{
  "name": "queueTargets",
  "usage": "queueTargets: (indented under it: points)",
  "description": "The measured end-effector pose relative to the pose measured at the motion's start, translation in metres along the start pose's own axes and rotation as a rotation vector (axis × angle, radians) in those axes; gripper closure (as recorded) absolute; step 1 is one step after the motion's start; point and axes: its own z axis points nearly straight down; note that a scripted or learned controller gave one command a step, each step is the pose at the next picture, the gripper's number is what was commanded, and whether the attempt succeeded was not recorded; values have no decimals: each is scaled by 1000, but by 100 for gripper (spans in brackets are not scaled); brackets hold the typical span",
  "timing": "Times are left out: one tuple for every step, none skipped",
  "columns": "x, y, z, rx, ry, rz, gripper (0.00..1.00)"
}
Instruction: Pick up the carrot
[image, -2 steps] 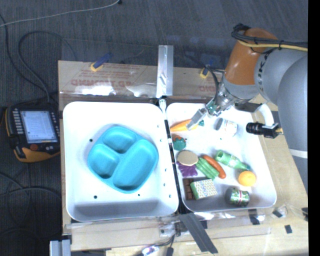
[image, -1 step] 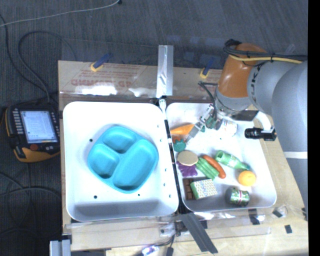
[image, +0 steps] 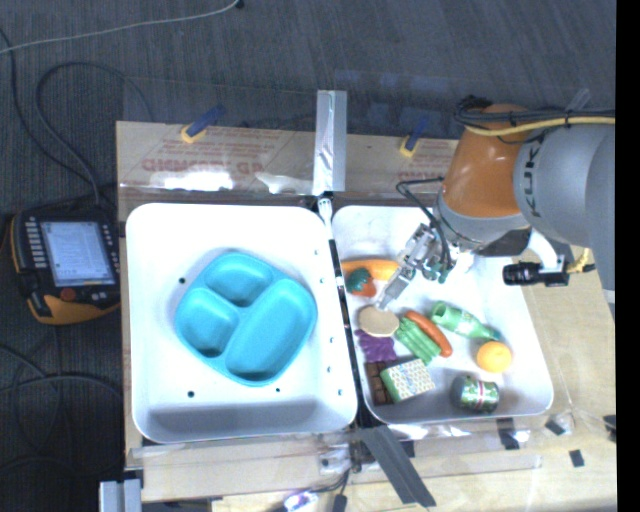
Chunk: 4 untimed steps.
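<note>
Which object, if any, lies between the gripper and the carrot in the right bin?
Nothing visible does. The gripper hangs over the right bin close beside the carrot, with only bare bin floor between them. The other toy foods lie nearer the camera, off that line.

Items placed from my gripper:
- Beige round piece: just below, near side.
- Purple piece: below the beige one.
- Green vegetable touching a red-orange one: below-right, near.
- Green bottle, lying down: right.
- Orange fruit: farther right, lower.
- Green can: lower right, by the bin's corner.
- Patterned box: well below.
- Blue three-compartment plate: left, in the other bin.
- Teach pendant: far left, off the bench.
</note>
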Motion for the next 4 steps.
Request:
queueTargets:
  points:
    - [-30,14,21,-4,3,28,0]
    - [-32,17,10,-11,-4,30,100]
    - [-46,-15,19,-9,-10,13,100]
    - [11,36,-72,-2,1,265,100]
